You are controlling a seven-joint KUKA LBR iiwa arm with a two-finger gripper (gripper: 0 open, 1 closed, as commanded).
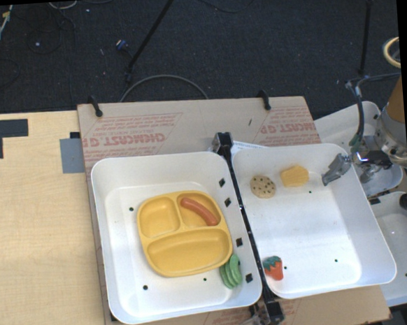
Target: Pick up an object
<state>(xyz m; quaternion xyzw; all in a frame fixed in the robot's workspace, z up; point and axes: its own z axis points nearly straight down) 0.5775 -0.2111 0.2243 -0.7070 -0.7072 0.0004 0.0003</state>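
Observation:
The right bin [318, 282] holds a round chocolate-chip cookie [263, 186] and a yellow cheese wedge [295, 176] near its far side. A small red strawberry with a green top [273, 268] lies at its near left corner. My gripper [338, 167] hangs over the right bin's far right edge, just right of the cheese wedge and apart from it. Nothing shows in its grasp. The grey arm [391, 136] reaches in from the right.
The left bin [121, 270] holds a yellow divided plate [186, 254] with a sausage [200, 210] in its far right compartment. A green ridged piece [232, 271] lies against the plate's near right corner. A black divider [237, 212] runs between the bins.

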